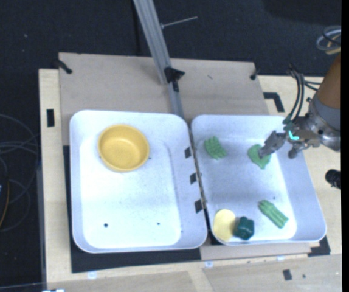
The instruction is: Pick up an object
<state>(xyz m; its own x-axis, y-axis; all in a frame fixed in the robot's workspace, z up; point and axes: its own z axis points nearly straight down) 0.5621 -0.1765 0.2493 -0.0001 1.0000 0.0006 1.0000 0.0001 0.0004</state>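
Observation:
The right bin (296, 181) holds several small objects. A green piece (214, 148) lies near its upper left, and a second green piece (259, 157) sits at the upper middle. A ridged green piece (273, 213) lies at the lower right. A pale yellow round object (224, 222) and a dark green object (244, 228) touch each other at the front edge. My gripper (283, 147) hangs over the bin's upper right, open. Its left finger (272, 143) is just above and right of the second green piece, and nothing sits between the fingers.
A yellow bowl (123, 147) sits in the upper part of the left bin (132, 218). A grey metal pole (156, 41) slants down to the gap between the bins. Cables hang beside the arm's wrist at the right.

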